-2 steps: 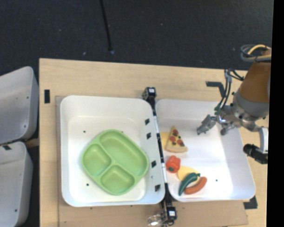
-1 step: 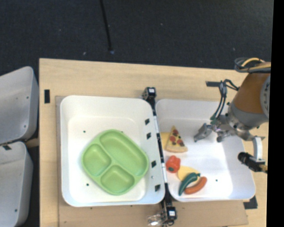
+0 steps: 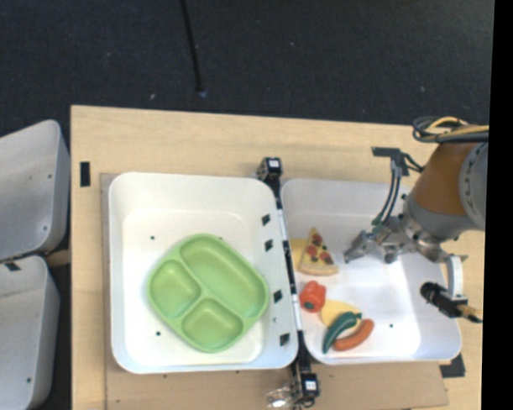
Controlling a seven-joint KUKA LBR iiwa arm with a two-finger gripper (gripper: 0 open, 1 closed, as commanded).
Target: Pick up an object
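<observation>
Gripper (image 3: 368, 246) spread, nothing between fingers, just right of pizza slice (image 3: 315, 254) in right bin (image 3: 403, 344). Centre over slice (nearest target), descend square, then close.

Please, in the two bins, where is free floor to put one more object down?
Left bin: bare floor along the far wall and the left wall, around the green divided plate. Right bin: bare at the far wall behind the pizza slice, and right of the sausage. Crowded: near the divider, with tomato and green pepper.
</observation>
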